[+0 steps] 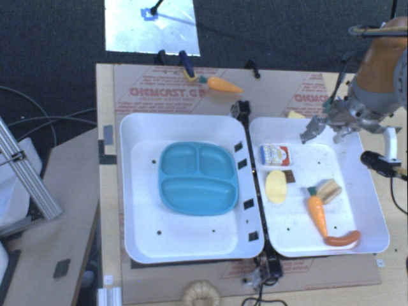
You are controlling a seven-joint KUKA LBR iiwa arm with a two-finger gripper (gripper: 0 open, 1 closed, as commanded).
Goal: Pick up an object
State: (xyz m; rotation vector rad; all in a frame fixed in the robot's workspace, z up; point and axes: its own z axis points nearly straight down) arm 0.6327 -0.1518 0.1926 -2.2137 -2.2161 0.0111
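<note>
The right bin (366,190) holds a small red-and-white carton (275,154), a pale yellow slice (275,187) with a small dark piece (289,176) beside it, a tan bun piece (329,190), an orange carrot (317,215) and a reddish sausage (342,238). My gripper (324,132) hangs over the bin's back edge, right of and behind the carton. Its two fingers are spread open and hold nothing.
A blue divided plate (197,177) lies in the left bin (143,234). A second carrot (220,85) lies on the board behind the bins, near a blue clamp (186,62). A yellow item (295,114) sits just behind the right bin. A black divider (250,171) joins the bins.
</note>
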